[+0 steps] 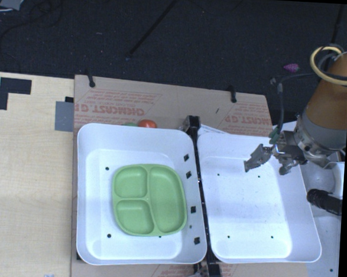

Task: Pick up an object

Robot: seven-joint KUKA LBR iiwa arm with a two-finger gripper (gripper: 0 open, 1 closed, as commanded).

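A green three-compartment plate [149, 199] lies flat in the middle of the left white bin [95, 159]. My gripper [271, 163] hangs over the far right part of the right white bin [256, 229], well away from the plate. Its two grey fingers [256, 158] stand apart, open, with nothing between them. The grey arm with its orange band [335, 69] rises at the right edge.
A small red thing [146, 124] and a bit of green [130, 124] show just behind the left bin's far wall, on the cardboard [164, 104]. Black clips [192, 124] run along the seam between the bins. Pale bench [22, 183] spreads to the left.
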